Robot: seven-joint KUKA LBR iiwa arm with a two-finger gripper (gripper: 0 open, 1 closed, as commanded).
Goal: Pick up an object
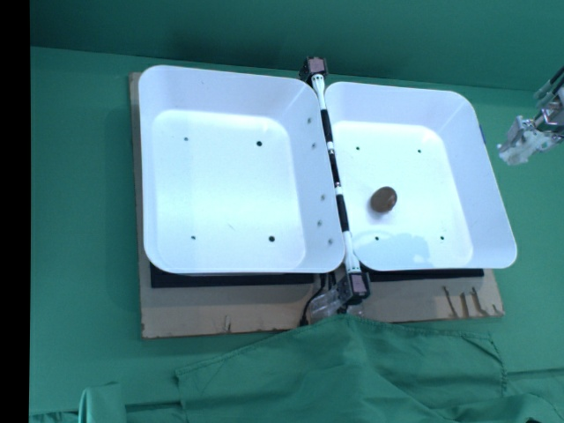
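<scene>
A small brown rounded object (pixel 383 199), smooth and roughly egg-shaped, lies alone on the floor of the right-hand shallow white plastic bin (pixel 480 196), left of that bin's centre and near the black-and-white divider rod (pixel 333 170) that runs between the two bins. Its slightly longer axis looks tilted, upper right to lower left, though faintly. The pale metal two-finger gripper (pixel 520 144) hangs outside the bin, beyond its right rim and well apart from the object, which lies down and to the left of it. Whether the jaws are parted or closed I cannot tell. The left-hand white bin (pixel 159 174) sits beside, on brown cardboard (pixel 176 320).
</scene>
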